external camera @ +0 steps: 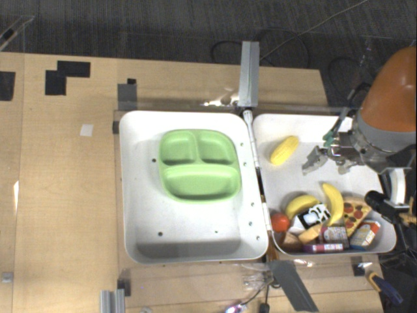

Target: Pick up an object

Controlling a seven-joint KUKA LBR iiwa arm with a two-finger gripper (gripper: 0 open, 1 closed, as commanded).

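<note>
Corn cob (284, 150) lies left of the empty, open pincer (324, 161).

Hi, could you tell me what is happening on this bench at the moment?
The arm reaches in from the right, with its gripper over the right bin, beside a yellow corn cob. Nothing shows between its fingers. Toy food lies heaped at that bin's near end: two bananas, a tomato and a pizza slice. The left bin holds a green divided plate.
</note>
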